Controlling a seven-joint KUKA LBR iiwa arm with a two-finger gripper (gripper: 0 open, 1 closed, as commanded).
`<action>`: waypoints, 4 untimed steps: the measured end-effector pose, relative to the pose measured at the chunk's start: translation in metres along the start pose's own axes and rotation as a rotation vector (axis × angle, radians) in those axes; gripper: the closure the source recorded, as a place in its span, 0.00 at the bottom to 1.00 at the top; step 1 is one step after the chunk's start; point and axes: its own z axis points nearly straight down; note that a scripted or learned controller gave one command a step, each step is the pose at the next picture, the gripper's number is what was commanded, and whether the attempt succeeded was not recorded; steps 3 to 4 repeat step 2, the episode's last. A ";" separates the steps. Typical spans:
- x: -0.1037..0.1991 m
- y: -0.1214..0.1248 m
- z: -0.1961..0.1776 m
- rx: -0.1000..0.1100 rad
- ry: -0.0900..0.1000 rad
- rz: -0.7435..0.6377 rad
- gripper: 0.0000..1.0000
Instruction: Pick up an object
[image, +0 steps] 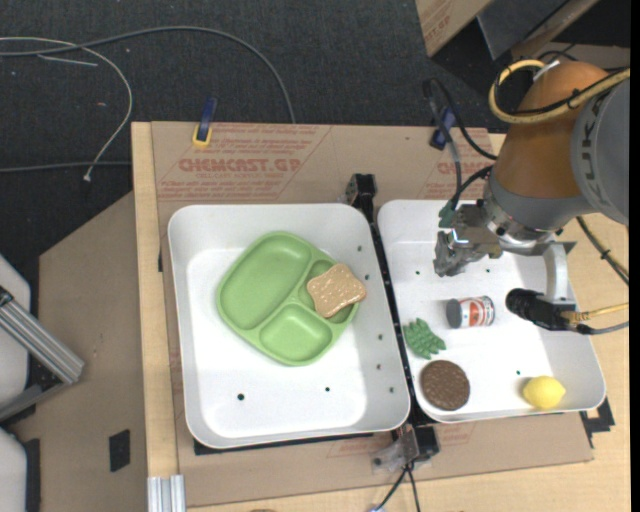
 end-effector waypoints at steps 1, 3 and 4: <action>0.060 0.013 -0.013 -0.005 -0.002 0.000 1.00; 0.112 0.021 -0.025 -0.005 -0.001 0.000 1.00; 0.112 0.021 -0.025 -0.005 -0.001 0.000 1.00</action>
